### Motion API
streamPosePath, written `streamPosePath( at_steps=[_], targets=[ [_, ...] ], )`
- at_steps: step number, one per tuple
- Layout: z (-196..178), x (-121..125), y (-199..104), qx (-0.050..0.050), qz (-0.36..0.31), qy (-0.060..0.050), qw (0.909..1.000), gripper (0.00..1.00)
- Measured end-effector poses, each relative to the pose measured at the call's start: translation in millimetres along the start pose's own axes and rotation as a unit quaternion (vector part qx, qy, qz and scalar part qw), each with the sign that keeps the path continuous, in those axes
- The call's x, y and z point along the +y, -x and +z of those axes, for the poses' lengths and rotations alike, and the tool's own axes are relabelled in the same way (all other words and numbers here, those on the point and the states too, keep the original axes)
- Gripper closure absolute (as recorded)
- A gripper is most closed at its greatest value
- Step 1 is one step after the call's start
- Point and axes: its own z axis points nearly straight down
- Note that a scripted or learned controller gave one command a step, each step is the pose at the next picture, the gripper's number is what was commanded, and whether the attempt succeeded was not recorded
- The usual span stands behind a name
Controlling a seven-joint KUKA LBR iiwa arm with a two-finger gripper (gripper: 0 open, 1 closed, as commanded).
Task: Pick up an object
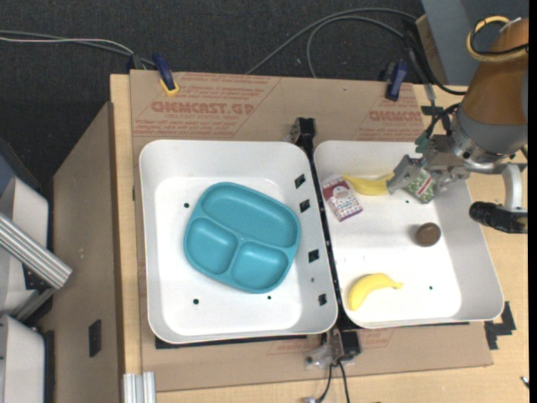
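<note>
claw [409,177] | over right bin [470,309] | beside far banana [369,184]

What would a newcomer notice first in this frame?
Likely the teal divided plate, lying alone in the left bin. Next the grey arm with the orange band, whose gripper hangs over the far side of the right bin beside a yellow banana. Nearer the camera lie a second banana, a brown round object and a small card.
</note>
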Motion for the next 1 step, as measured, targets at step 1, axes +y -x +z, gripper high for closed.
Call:
streamPosePath(
  at_steps=[1],
  targets=[
    [-8.1, 3.2, -0.5, -0.001, -0.002, 0.007, 1.0000, 0.00]
  ],
)
